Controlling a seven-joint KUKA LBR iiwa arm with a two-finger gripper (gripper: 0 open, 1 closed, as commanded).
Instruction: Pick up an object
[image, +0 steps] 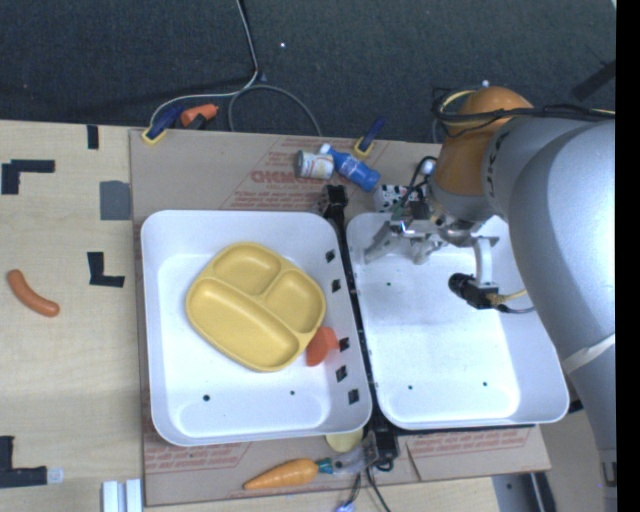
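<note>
- The tabletop (60, 400) carries a cardboard sheet (240, 180) under two white bins (160, 330).
- A toy sausage (32, 293) lies far left of the pincer (400, 238).
- A toy carrot (282, 474) lies at the near edge, well apart from the pincer.

The plate (257, 304) lies in the left bin (165, 235); perhaps a toy (321, 347) touches it.

Arm (560, 230): grey, enters from the right, bent downward over the bench.
Wrist band (478, 150): orange, just above the wrist.
Gripper (400, 240): low, pointing toward the view's left.
Grasp: nothing visible between fingers.
</note>
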